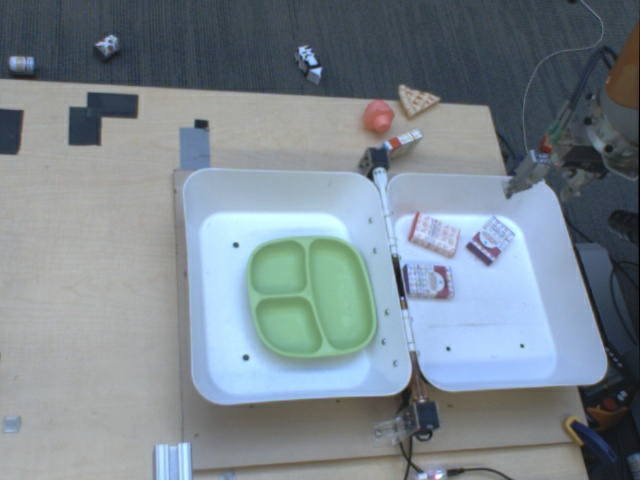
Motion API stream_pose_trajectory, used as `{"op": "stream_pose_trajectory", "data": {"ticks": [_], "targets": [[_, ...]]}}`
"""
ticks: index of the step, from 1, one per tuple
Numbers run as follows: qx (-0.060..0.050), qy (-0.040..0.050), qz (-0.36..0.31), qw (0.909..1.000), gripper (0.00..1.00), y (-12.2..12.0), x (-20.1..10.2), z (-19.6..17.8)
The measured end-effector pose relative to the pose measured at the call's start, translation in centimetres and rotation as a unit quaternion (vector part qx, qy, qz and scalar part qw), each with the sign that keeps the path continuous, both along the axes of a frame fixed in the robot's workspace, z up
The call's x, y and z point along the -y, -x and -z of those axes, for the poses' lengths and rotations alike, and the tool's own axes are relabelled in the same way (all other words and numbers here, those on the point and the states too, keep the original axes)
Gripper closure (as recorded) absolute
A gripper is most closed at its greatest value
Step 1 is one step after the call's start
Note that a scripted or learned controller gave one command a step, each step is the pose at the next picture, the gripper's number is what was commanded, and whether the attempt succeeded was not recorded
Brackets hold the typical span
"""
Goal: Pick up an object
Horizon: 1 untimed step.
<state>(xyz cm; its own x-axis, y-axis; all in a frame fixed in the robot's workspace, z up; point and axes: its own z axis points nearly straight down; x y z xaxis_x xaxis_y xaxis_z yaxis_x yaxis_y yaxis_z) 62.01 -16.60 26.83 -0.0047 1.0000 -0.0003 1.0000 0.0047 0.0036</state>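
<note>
Two white bins sit side by side on the wooden bench. The left bin has a green plate in it. The plate has three little rooms and lies flat in the middle of that bin.

The right bin holds three small packets. One packet with red and white on it lies near the far edge of the right bin. Another packet lies just in front of that one, close to the wall between the bins. A darker red packet lies off to the right of the first one, tilted. None of the three touch each other.

The pincer is up by the far right corner of the right bin, above its rim. It is well apart from the packets and holds nothing. It is too small and dim to say how wide it is.

Behind the bins, a red ball rests on the bench. A toy pizza slice lies just beside the ball.
</note>
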Motion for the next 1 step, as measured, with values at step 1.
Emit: {"op": "stream_pose_trajectory", "data": {"ticks": [1], "targets": [[-0.001, 0.0001, 0.001, 1.0000, 0.00, 7.96, 0.99, 7.71]]}}
